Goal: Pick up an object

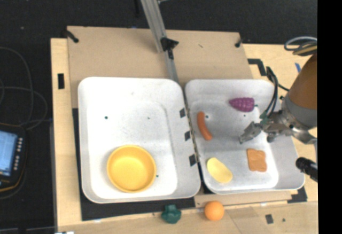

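My gripper [260, 133] hangs over the right part of the right bin [224, 88], its fingers spread open with nothing between them. Just below it lies an orange block [256, 160], apart from the fingers. A purple grape bunch [242, 103] rests up and to the left of the gripper. An orange sausage-shaped piece [204, 125] lies near the bin's left wall. In the front left corner sits a pale yellow oval piece [219, 170].
The left bin [133, 99] holds a yellow bowl [131, 168] at its front. An orange ball [214, 210] and a small green object [171, 214] lie on the bench in front of the bins. A slanted metal rail [152, 8] rises behind them.
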`<act>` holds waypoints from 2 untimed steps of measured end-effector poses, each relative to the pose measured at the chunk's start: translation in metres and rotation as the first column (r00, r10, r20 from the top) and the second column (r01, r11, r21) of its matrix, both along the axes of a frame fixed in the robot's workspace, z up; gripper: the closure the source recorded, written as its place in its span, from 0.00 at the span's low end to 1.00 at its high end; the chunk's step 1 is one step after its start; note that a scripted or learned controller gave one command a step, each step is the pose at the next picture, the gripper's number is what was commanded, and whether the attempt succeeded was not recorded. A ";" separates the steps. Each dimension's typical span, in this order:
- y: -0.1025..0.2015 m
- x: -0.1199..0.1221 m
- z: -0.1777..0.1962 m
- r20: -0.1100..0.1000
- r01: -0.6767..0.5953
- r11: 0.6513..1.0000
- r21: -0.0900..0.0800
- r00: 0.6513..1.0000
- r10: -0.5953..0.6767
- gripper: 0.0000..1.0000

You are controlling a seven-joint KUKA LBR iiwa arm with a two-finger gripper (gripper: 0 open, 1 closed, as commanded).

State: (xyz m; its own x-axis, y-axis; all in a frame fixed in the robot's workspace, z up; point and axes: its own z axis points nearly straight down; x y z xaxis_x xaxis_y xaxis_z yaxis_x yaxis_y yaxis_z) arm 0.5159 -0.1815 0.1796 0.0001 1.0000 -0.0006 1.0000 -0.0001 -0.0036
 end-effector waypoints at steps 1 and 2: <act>-0.007 -0.008 -0.058 -0.001 0.001 1.000 0.000 1.000 -0.001 0.00; -0.009 -0.007 -0.077 0.008 0.001 1.000 -0.004 1.000 -0.001 0.00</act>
State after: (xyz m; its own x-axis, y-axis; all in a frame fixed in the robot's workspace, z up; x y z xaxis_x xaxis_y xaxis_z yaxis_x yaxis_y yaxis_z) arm 0.5094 -0.1903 0.1021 0.0009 1.0000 -0.0043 1.0000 -0.0008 0.0042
